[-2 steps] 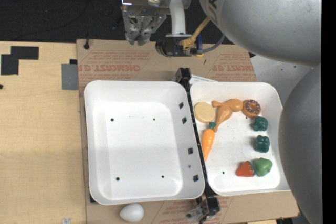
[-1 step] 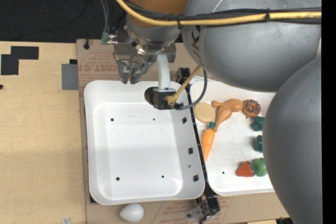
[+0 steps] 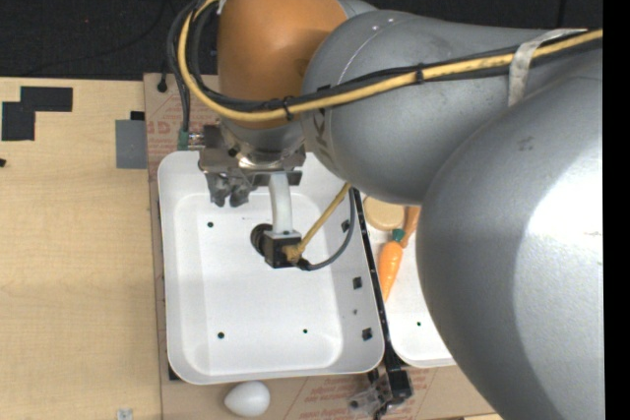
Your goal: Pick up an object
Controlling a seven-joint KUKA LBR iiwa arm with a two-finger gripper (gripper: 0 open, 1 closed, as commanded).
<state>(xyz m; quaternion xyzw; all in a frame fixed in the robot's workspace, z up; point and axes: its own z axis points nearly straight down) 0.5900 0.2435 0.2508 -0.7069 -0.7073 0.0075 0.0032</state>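
Carrot (image 3: 391, 269) well apart from tool (image 3: 227, 197)

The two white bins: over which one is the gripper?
The bin on the view's left: the gripper is above it. The other bin holds an orange carrot.

My arm (image 3: 443, 113) has a smooth grey shell with a soft satin sheen, and the orange band (image 3: 271, 30) looks just as slick. The left bin (image 3: 256, 330) is smooth white plastic, a bit shiny, on a matt, pale wood-grain surface (image 3: 69, 261). The carrot (image 3: 390, 266) looks like smooth plastic too.
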